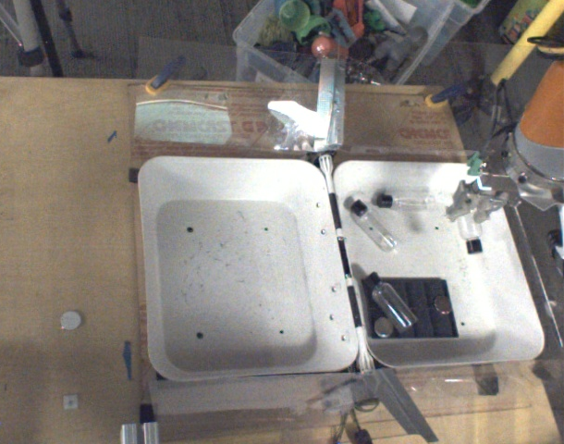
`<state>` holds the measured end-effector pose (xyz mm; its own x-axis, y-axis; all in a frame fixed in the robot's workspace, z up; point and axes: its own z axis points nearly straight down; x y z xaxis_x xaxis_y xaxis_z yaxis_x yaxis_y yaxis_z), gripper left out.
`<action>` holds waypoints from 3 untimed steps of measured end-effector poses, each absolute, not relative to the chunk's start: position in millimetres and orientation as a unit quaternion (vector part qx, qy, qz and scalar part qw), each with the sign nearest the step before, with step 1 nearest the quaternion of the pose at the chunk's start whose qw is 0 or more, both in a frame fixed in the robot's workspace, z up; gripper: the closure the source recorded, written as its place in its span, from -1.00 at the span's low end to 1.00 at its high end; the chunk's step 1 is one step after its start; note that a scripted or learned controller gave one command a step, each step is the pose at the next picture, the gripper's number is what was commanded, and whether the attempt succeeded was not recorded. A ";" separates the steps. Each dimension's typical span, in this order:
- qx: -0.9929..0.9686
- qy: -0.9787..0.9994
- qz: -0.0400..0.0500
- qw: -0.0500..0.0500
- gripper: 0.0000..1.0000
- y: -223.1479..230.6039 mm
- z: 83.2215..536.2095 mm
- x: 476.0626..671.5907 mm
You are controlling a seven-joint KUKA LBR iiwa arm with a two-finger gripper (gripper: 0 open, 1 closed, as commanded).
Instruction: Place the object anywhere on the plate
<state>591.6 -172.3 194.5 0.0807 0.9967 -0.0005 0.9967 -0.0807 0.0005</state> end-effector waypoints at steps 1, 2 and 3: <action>0.875 0.484 0.001 0.001 1.00 -128.2 87.3 591.7; 0.971 0.239 -0.001 0.000 1.00 -48.3 184.1 573.7; 0.990 0.141 0.000 -0.001 1.00 51.6 184.0 576.4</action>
